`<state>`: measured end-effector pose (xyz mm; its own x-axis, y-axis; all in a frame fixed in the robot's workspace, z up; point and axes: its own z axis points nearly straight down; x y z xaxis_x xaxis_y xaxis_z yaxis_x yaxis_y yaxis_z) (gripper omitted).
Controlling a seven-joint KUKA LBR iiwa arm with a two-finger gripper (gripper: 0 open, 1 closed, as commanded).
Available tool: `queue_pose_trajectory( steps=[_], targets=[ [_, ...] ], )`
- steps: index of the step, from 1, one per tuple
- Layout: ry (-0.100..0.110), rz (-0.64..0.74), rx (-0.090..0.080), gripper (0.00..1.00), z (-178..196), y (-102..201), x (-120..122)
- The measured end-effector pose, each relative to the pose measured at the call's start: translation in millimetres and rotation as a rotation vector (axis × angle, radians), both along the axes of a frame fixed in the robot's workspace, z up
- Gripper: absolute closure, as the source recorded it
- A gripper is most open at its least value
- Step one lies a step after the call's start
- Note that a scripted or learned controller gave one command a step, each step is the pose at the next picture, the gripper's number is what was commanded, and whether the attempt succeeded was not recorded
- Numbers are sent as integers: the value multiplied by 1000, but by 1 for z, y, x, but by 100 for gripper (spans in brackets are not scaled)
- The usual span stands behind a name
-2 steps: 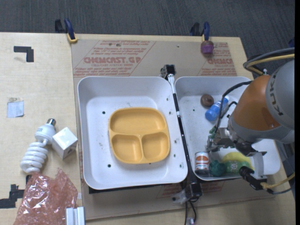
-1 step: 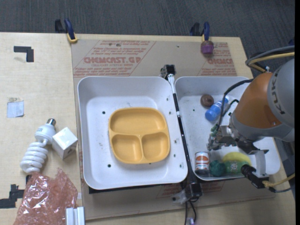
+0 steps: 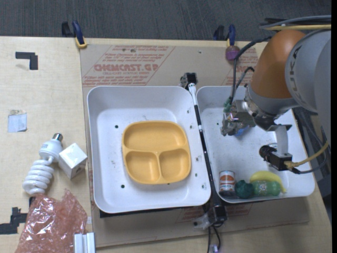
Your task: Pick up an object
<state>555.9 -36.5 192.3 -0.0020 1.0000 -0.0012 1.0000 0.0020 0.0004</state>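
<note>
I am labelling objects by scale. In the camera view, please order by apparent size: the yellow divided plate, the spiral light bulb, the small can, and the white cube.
1. Yellow divided plate, clearly the largest.
2. Spiral light bulb.
3. White cube.
4. Small can.

The cube and the can look close in size, so their order is unsure.

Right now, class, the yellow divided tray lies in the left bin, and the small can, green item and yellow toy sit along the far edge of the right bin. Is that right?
Not quite. The camera view shows the small can, green item and yellow toy along the near edge of the right bin, not the far edge. The yellow divided tray does lie in the left bin.
</note>
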Motion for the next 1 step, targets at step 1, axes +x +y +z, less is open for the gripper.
queue_pose_trajectory(
  steps=[1],
  targets=[
    [0, 0, 0, 0, 0, 0, 0]
  ],
)
